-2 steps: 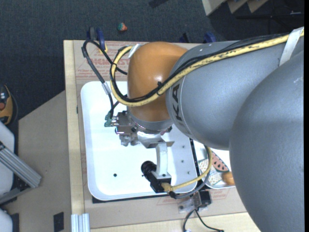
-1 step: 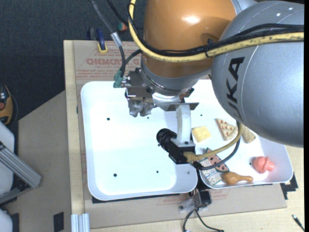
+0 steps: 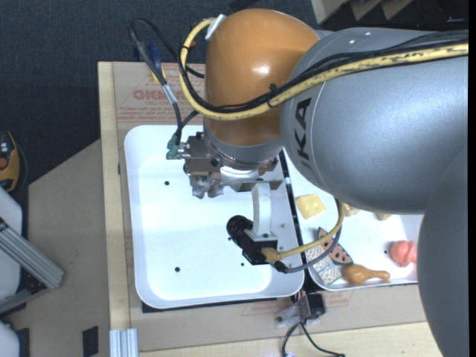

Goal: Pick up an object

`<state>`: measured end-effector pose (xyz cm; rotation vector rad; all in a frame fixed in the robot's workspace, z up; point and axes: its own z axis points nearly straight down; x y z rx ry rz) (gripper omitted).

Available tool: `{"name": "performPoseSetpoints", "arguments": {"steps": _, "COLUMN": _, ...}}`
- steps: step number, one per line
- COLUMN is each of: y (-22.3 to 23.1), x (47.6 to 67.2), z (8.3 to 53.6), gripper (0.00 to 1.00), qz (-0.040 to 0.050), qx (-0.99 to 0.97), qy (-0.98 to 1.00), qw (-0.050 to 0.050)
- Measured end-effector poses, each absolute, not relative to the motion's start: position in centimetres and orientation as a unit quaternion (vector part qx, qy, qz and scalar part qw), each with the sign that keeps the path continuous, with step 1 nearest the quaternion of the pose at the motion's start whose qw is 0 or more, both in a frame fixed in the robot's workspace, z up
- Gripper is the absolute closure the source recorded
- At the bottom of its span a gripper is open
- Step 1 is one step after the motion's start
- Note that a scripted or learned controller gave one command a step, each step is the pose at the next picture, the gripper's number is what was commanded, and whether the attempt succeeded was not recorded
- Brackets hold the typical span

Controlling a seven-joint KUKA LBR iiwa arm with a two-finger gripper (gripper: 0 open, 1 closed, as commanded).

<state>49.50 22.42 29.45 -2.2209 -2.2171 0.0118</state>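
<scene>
Gripper (image 3: 202, 186) sits low over the left bin (image 3: 160, 274) (view's left), upper middle, tucked under the orange wrist. From this angle I can't read whether it's spread or clamped, or whether it has anything. The pickable stuff I can see is in the right bin (image 3: 372, 236): yellow block (image 3: 310, 205) by the inner edge, tan gourd (image 3: 361, 275) at the front rim, pink lump (image 3: 402, 253) beyond it, all well apart from the gripper. The bin floor showing around the gripper is bare white bar a few dark specks. Risks, my read: a close here probably grabs air. If something is hidden under the wrist, the arm (image 3: 372, 125) blocks the camera, so a miss wouldn't show. Going lower risks hitting the bin floor, and crossing low to the right bin could clip the shared rim. The gourd is rounded and tapered, so it's likely to squirt out of a pinch; the block looks safer. Surface: glossy white plastic, probably slippery, on a tan bench (image 3: 111, 125) with red print. Room: dark carpet (image 3: 52, 50), aluminium rail (image 3: 30, 262) lower left.
</scene>
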Motion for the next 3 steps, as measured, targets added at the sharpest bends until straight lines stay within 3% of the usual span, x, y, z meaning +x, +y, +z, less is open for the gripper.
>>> {"name": "performPoseSetpoints", "arguments": {"steps": 1, "y": 19.3, "x": 47.8, "z": 25.7, "gripper": 1.00, "qz": 0.0038, "qx": -0.708, "qy": -0.706, "qw": 0.002}}
{"name": "performPoseSetpoints", "arguments": {"steps": 2, "y": 19.7, "x": 48.1, "z": 44.6, "gripper": 1.00, "qz": -0.0099, "qx": -0.706, "qy": -0.708, "qw": -0.004}}
{"name": "performPoseSetpoints", "arguments": {"steps": 3, "y": 22.6, "x": 47.8, "z": 33.8, "gripper": 1.00, "qz": 0.0050, "qx": -0.706, "qy": -0.708, "qw": 0.002}}
